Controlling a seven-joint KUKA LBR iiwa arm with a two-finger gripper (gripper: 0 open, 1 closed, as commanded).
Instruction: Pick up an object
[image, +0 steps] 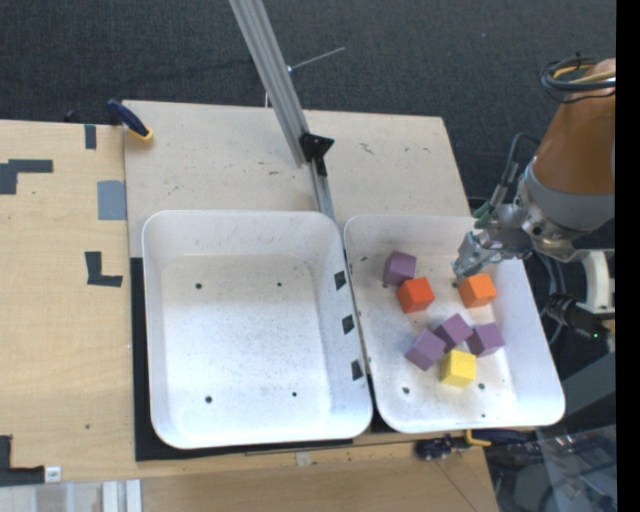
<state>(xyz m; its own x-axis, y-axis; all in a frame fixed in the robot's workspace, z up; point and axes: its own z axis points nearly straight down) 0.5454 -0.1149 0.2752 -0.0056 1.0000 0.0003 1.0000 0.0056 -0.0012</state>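
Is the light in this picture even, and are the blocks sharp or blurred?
In the camera view, the light is soft and even; the blocks, such as the yellow block, cast only faint shadows on the right bin. The blocks are fairly sharp; the gripper looks slightly soft. The left bin shows no strong glare.

Seven small foam cubes lie in the right bin (520, 395). A purple cube (399, 267) sits farthest back, with an orange cube (416, 293) just in front and another orange cube (478, 289) to its right. Nearer the front, three purple cubes (456, 329) cluster around a yellow cube (459, 367).
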